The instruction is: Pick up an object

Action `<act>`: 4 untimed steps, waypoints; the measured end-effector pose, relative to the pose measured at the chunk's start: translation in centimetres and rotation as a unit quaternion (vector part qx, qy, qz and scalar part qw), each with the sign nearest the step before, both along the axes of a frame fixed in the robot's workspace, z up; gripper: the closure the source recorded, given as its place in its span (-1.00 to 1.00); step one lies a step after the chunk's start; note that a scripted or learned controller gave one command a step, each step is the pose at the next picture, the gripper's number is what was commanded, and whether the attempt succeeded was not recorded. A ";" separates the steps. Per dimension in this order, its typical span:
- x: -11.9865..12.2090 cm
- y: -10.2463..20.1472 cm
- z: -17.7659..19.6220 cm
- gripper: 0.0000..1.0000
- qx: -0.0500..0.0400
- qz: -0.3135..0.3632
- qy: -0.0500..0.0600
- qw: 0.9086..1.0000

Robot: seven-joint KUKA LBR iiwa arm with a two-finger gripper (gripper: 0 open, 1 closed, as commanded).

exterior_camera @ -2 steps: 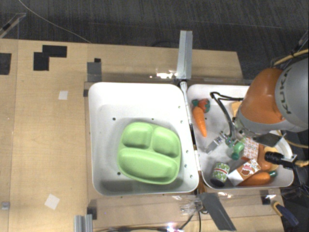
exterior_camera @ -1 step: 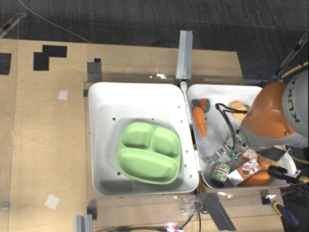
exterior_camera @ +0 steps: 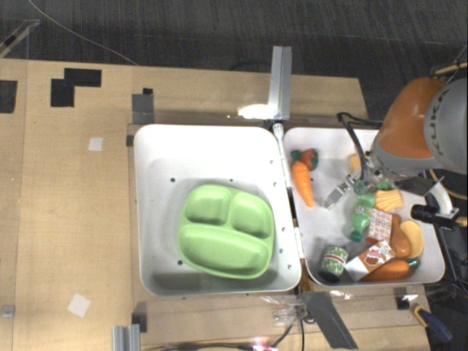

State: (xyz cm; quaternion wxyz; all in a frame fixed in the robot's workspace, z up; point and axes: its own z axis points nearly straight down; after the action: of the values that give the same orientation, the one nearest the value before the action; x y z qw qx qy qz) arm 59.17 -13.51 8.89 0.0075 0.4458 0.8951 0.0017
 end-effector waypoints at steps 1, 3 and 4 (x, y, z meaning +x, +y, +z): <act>-4.7 1.4 0.1 -1.00 0.000 -0.014 0.000 1.000; 4.9 3.1 -0.1 -1.00 0.001 0.023 0.002 1.000; 5.2 3.1 1.3 1.00 -0.001 0.026 -0.003 1.000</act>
State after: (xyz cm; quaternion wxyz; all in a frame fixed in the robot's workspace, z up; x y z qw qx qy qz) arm 64.38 -10.37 10.20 0.0110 0.4225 0.9063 0.0023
